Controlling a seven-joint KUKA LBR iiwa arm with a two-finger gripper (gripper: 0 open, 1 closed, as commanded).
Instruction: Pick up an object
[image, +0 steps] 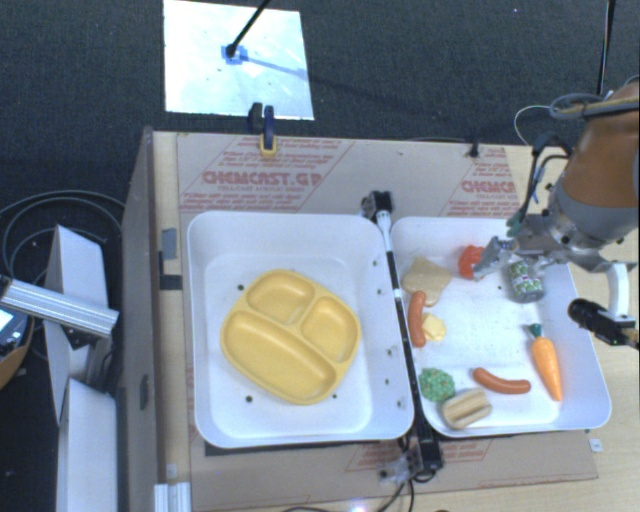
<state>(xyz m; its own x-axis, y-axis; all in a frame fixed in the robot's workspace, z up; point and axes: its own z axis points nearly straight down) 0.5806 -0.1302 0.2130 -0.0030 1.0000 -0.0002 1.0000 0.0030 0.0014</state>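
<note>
Toy food is seen scattered in the right bin (600, 400); nearest the end effector (520, 265) a red piece (470, 261) lies just to its left, a speckled item (527, 281) directly beneath; whether anything is gripped cannot be told

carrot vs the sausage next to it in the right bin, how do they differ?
The carrot is orange with a green tip; the sausage is red-brown throughout. The carrot tapers to a point, the sausage keeps an even width with rounded ends. The carrot lies roughly along the bin's depth, the sausage runs nearly crosswise. Both are long toy foods lying flat and apart on the right bin floor.
</note>
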